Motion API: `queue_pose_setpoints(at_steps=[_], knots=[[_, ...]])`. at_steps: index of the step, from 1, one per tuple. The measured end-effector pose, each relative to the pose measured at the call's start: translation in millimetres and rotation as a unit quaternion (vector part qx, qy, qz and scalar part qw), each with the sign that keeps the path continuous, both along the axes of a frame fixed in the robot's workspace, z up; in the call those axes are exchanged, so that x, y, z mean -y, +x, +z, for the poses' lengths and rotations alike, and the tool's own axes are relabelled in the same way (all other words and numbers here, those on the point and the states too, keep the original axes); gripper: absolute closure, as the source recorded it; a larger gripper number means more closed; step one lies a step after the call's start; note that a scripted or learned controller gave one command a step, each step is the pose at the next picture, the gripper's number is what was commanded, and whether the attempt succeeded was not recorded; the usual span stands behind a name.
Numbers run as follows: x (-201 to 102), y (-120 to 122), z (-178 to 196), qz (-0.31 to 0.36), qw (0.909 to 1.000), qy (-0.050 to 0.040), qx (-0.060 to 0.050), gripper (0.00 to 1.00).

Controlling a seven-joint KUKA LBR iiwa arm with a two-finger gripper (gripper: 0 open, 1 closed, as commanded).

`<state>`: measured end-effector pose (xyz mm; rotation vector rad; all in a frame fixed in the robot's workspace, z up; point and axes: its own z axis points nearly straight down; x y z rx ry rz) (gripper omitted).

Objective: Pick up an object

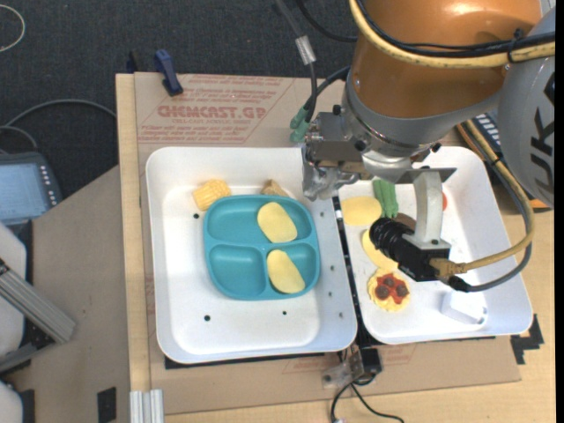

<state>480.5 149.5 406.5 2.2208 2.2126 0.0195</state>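
Left bin (176, 315): a corn piece (211, 193) at the back, and a blue plate (231, 267) carrying two yellow slices (278, 222), with a tan scrap (275, 187) just behind it. My gripper (317, 183) hangs over the divider between the bins; I cannot tell whether it is apart or together. Right bin (498, 201): a yellow disc (361, 210) lies just beside me and is the likeliest target. Advised: centre over it, descend straight, and keep off the bin wall.

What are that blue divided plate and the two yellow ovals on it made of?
The blue plate looks like moulded plastic, smooth with a dull sheen: even colour, rounded compartment ridges. The upper yellow oval and lower yellow oval seem plastic or rubber toy food, matte and evenly coloured; the view cannot settle which.
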Motion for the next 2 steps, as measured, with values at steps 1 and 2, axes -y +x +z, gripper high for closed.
queue_pose_setpoints(at_steps=[1, 2], knots=[[2.0, 32.8, -78.9, 0.001, 1.0000, -0.0029, -0.009, 1.00], [-25.5, 105.6, -135.0, 0.003, 1.0000, -0.0019, -0.004, 1.00]])
